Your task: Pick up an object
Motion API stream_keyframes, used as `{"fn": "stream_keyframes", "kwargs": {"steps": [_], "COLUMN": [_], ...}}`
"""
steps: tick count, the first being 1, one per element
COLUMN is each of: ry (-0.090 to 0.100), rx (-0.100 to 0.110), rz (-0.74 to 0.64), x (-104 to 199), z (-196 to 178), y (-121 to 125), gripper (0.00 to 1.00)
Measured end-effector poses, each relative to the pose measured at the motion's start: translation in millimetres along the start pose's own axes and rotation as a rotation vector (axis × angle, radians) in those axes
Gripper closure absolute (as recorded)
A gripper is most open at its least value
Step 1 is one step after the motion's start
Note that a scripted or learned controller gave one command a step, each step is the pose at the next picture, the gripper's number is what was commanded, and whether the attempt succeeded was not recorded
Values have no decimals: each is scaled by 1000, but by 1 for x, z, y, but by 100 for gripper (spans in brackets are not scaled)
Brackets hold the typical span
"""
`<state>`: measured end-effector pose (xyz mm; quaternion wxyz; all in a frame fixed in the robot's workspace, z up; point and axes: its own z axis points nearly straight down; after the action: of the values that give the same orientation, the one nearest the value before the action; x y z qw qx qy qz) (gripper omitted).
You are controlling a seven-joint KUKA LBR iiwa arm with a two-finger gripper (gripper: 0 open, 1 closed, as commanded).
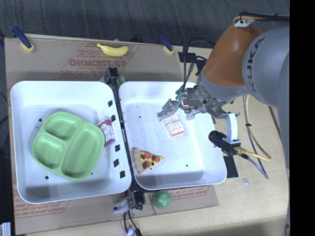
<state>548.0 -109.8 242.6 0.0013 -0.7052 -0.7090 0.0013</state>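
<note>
1. Gripper [171,109] sits over the upper middle of the right bin [209,173]; from my screen I cannot tell whether its fingers are spread or closed.
2. I see a small white and red packet [174,127] lying on the right bin's floor just below the gripper; whether they touch I cannot say.
3. I find a toy pizza slice [146,159] near the right bin's lower left corner, well apart from the packet.
4. In the left bin [24,186] a green divided plate [68,144] lies flat, and a dark red wrapper [107,130] rests against the plate's right edge, by the wall between the bins.
5. On the cardboard sheet [74,63] over the worktop, a yellow banana [113,48] lies above the bins and a green ball [161,199] sits just below the right bin.
</note>
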Motion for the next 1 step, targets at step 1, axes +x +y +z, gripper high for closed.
{"fn": "stream_keyframes", "kwargs": {"steps": [1], "ry": [-1], "rx": [0], "rz": [-1], "x": [-41], "z": [67], "y": [-46], "gripper": [0]}}
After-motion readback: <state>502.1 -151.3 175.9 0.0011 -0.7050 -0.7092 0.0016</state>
